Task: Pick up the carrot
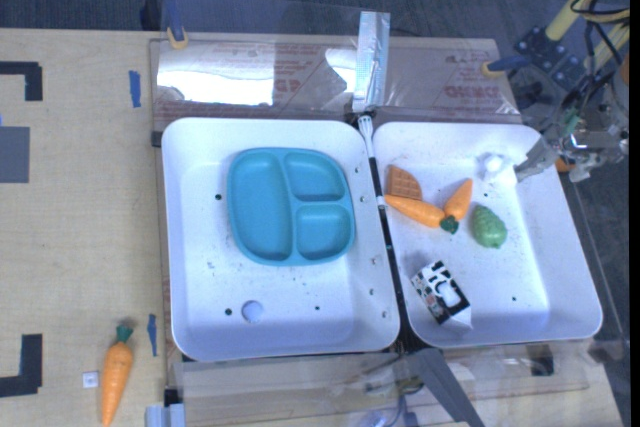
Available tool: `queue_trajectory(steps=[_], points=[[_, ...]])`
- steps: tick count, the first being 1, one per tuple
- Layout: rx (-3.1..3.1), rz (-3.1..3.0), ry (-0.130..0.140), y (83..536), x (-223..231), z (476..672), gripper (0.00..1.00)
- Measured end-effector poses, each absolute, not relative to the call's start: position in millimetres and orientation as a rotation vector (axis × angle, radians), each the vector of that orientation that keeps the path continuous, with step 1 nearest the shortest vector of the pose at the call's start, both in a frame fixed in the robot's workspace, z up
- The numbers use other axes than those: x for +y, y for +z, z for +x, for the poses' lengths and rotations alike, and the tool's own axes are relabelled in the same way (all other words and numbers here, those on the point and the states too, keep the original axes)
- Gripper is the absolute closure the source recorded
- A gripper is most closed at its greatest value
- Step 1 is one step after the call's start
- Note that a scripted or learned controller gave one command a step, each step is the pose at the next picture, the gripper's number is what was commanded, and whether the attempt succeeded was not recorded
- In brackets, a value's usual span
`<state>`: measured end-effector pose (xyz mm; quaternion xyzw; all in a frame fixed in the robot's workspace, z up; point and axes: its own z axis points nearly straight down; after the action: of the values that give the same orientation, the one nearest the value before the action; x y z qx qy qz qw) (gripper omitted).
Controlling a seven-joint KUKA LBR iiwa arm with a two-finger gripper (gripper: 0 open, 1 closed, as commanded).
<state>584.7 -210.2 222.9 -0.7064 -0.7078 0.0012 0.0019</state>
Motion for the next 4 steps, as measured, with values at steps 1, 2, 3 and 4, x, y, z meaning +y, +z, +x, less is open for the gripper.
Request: queue_trajectory(steps=[1,2,3,4], points=[[-2.239,-2.205,0.001,92,-168,621.9,0.0],[-2.204,-2.24,-0.003,86,-141,564.9,0.0],[-2.205,-2.24,-0.003,86,-141,565.1,0.0],[-2.515,-1.89,-0.001,86,-183,505.6,0.0]])
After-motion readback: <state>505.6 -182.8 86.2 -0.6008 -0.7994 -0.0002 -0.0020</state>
